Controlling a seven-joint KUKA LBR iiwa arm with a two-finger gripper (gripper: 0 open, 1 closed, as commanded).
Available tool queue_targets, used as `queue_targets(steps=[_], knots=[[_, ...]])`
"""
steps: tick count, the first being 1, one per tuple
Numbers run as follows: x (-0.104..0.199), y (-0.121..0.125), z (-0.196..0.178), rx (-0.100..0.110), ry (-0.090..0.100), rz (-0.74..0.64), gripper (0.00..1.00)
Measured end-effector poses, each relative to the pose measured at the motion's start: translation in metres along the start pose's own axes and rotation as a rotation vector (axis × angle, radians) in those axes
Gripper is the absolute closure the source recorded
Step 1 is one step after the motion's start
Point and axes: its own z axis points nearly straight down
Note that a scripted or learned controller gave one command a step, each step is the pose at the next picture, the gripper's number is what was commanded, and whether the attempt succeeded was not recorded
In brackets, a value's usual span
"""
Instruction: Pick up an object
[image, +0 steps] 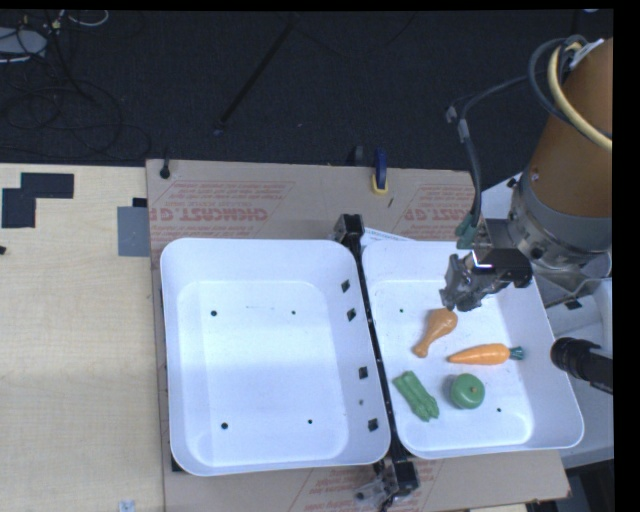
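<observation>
On the left of the bench sits the left bin (190, 300), a shallow white tray with a few small dark dots on its floor; just beside it, across a dark clipped divider (362, 330), lies the right bin (560, 420); both rest on a brown cardboard sheet (250, 200) printed with red lettering. Within the right bin, going rightward: a green pod-shaped toy (415, 395) lies near the divider at the front; an orange-tan drumstick-shaped toy (434, 330) lies tilted above it, its thicker end uppermost; a round green toy (467, 391) sits toward the front; an orange carrot (484, 353) with a green tip lies nearly level between them and the bin's right wall. Above the drumstick toy's thick end hangs the gripper (462, 296), dark and blocky, just beside or touching that end; whether its fingers are apart or together cannot be told; nothing is seen between them. Behind it rises the grey arm (560, 220) with its orange band.
</observation>
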Motion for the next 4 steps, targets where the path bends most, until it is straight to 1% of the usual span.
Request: queue_targets(steps=[1,2,3,4], knots=[[0.002,0.003,-0.01,-0.001,-0.001,-0.006,1.0],[-0.025,0.003,0.054,0.001,-0.001,0.0,1.0],[-0.047,0.038,-0.108,-0.021,-0.002,-0.005,1.0],[-0.1,0.008,0.002,0.002,0.001,0.001,1.0]])
